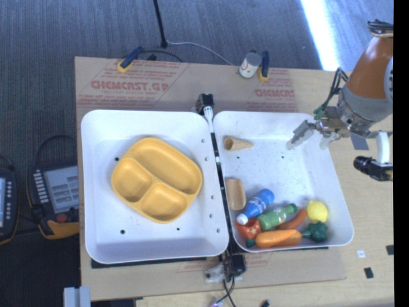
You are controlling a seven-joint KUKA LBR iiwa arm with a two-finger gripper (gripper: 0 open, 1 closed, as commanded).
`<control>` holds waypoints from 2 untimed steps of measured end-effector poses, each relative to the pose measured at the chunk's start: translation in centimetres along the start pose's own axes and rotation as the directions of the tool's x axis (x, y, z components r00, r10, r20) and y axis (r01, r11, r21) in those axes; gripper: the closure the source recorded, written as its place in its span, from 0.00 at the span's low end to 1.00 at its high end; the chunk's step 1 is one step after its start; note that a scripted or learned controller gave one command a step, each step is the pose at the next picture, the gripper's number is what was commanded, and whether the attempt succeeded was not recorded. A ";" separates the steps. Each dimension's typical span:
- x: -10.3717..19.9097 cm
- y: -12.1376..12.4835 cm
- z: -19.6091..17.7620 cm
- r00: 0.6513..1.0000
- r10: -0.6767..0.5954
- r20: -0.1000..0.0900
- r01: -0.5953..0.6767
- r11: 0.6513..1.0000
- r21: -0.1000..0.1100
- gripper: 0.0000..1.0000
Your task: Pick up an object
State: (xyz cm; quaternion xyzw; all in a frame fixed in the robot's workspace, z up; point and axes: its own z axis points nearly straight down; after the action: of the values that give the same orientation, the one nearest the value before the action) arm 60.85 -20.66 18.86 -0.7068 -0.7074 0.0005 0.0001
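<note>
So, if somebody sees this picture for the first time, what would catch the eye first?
Probably the big yellow divided plate in the left bin. Next, the heap of colourful toy food in the right bin's near corner. The gripper hangs above that bin's far right edge, holding nothing.

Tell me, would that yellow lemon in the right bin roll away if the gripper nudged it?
Probably: the lemon looks rounded and smooth, so it may roll or slip. The carrot and bin wall beside it should stop it quickly. It looks like a light toy.
</note>
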 end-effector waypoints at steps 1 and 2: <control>4.6 -9.9 4.5 1.000 0.001 -0.001 -0.001 1.000 0.003 0.00; 9.6 -10.6 9.2 1.000 0.001 0.003 -0.001 1.000 -0.007 0.00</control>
State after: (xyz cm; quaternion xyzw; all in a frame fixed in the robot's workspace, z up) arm 50.25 -11.03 9.68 -0.7073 -0.7069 -0.0008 -0.0033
